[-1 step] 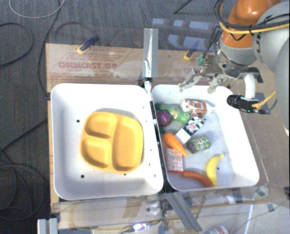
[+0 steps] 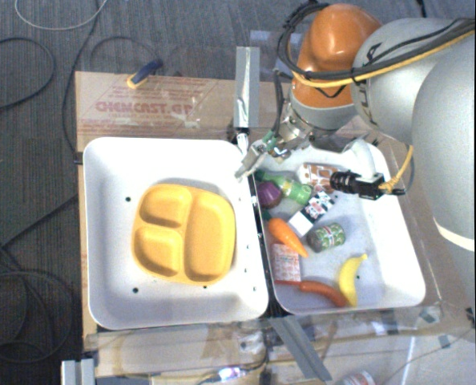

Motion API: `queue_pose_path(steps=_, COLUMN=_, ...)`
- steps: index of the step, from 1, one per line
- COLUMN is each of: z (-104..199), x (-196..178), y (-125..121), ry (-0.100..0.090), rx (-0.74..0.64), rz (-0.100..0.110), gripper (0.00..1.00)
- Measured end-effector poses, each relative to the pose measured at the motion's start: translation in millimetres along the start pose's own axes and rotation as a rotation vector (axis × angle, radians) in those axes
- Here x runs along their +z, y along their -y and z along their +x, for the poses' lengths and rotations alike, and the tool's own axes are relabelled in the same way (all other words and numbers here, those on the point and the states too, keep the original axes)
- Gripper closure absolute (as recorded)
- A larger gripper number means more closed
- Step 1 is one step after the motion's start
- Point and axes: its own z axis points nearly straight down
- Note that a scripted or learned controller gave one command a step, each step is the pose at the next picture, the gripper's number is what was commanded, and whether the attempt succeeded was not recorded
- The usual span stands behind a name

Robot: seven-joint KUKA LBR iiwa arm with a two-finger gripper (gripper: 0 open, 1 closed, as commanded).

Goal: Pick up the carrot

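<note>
The carrot (image 2: 287, 236) is a short orange cone lying in the left half of the right bin (image 2: 398, 251), its tip pointing towards the bin's near right. My gripper (image 2: 256, 159) hangs over the divide between the two bins at their far end, above and to the left of the carrot and well apart from it. Nothing shows in its grasp. The orange wrist band (image 2: 334, 50) and grey arm rise behind it.
Around the carrot lie a purple eggplant (image 2: 268, 196), a green vegetable (image 2: 296, 191), a green can (image 2: 327, 236), a banana (image 2: 349, 280), a red pepper (image 2: 322, 293) and several packets (image 2: 317, 207). A yellow compartment plate (image 2: 186, 231) sits in the left bin (image 2: 110, 215).
</note>
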Motion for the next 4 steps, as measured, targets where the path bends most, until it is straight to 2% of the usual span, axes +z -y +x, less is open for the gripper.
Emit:
queue_pose_path(steps=1, z=36, x=44, y=-11, ry=0.016, rx=-0.084, rz=-0.003, gripper=0.00)
queue_pose_path(steps=2, z=40, x=49, y=-9, ry=0.029, rx=-0.123, rz=-0.003, gripper=0.00)
queue_pose_path(steps=3, z=71, x=48, y=25, ry=0.038, rx=0.001, rz=-0.001, gripper=0.00)
queue_pose_path(steps=4, z=71, x=53, y=29, ry=0.041, rx=-0.027, rz=0.000, gripper=0.00)
